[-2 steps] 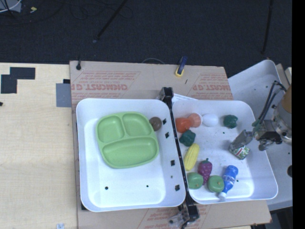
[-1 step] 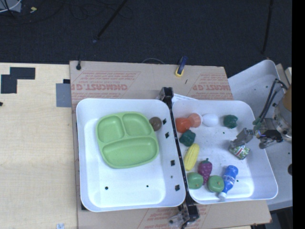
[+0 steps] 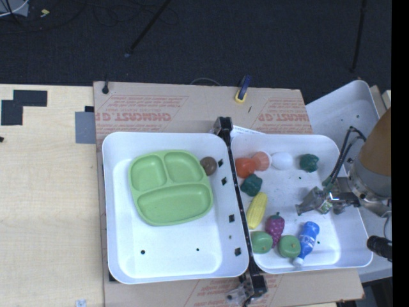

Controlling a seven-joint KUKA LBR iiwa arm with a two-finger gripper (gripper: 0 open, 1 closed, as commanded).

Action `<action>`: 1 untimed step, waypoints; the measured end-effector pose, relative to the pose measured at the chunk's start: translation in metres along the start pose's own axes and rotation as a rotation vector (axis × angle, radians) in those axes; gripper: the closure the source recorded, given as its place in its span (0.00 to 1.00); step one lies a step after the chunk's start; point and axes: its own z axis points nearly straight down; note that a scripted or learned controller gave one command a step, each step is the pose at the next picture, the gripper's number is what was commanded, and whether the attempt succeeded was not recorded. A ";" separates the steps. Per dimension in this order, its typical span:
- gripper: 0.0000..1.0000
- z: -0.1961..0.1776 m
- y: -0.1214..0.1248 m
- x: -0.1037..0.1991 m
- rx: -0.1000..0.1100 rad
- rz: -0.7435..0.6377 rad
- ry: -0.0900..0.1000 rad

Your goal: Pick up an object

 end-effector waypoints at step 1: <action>0.00 0.043 0.001 0.003 0.000 0.000 0.000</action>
